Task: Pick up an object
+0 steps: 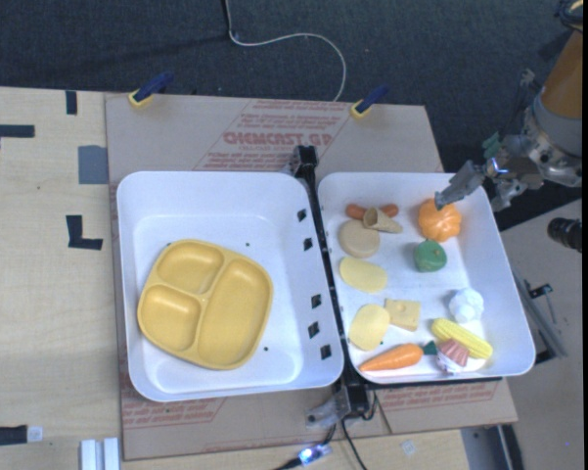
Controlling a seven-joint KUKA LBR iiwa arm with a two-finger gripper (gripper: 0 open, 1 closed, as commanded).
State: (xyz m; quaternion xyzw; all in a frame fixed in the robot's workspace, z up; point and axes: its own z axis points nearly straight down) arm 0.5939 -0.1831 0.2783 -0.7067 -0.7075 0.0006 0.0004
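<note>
Two white bins sit side by side on the bench. At the right bin's (pixel 504 262) far corner, the gripper (pixel 455 192) hovers over an orange (pixel 438 220), round and glossy with a paler top; whether it grips anything cannot be told. A green ball (pixel 429 256) lies just beside the orange. A yellow tray (pixel 205 304) fills the left bin (pixel 137 199).

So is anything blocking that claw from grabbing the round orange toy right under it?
Nothing visible does. The claw hangs directly above the round orange toy fruit, at the far right corner of the right white bin.
</note>
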